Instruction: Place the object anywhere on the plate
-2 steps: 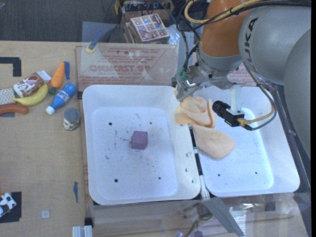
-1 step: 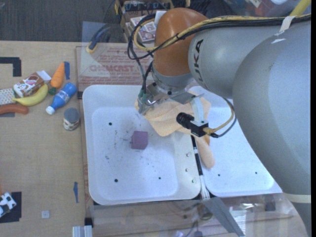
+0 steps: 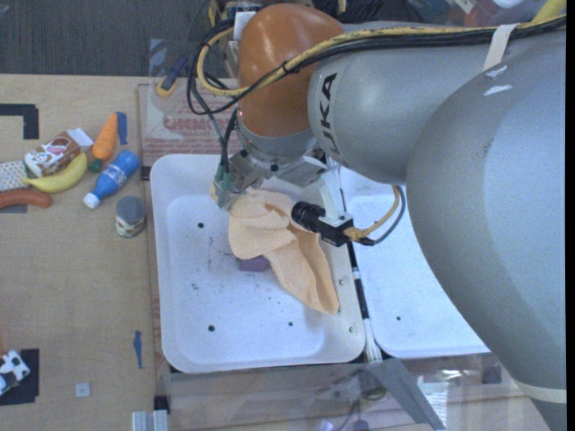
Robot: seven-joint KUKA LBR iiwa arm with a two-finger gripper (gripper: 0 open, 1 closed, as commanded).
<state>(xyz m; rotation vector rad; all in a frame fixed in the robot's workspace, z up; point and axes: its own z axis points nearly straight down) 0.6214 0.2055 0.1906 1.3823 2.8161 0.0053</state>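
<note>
In the camera view, your pincer point(image 3: 230, 187) sits at the upper edge of the left bin point(image 3: 180, 330), low over its floor, with the orange wrist band directly above it. The tan cloth point(image 3: 286, 245) begins right under the pincer tip and trails away from it toward the lower right, ending near the divider between the two bins. You cannot tell from here whether the pincer is released or clenched: the tip is small and the cloth bunches against it, so treat the grasp as unconfirmed.

To do this step well, lift slowly and watch whether the near corner of the cloth rises with the tip; if it sags off, re-seat lower on the bunched edge rather than on a single layer. Expect the cloth to hang and swing, so give it height before you travel. No plate is recognisable in this view, so check your target before you carry.

The cloth's long axis runs diagonally, from the pincer down and to the right, its narrower end pointing away from the tip. A small purple thing point(image 3: 252, 263) peeks out below the pincer, under the cloth's near edge; it may snag or drag.
</note>
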